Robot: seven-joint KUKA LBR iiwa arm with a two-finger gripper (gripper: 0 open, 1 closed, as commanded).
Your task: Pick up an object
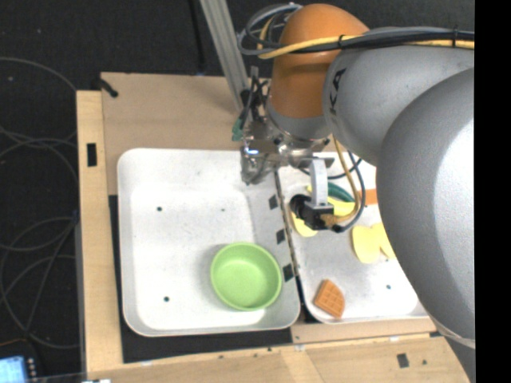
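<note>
Even overhead light, moderate brightness; white bins [192, 214] slightly washed out; soft focus, mild grain; faint shadows.

On the table [160, 110] two bins sit side by side, the left bin [160, 214] touching the right bin [375, 298] along a shared middle edge. A bowl [246, 275] stands in the left bin near its front right corner; a waffle [329, 298] lies in the right bin by its front left corner, with a flat piece [369, 244] behind it, partly under the arm [415, 134]. The end effector [254, 166] hangs over the left bin's rear right corner.
</note>
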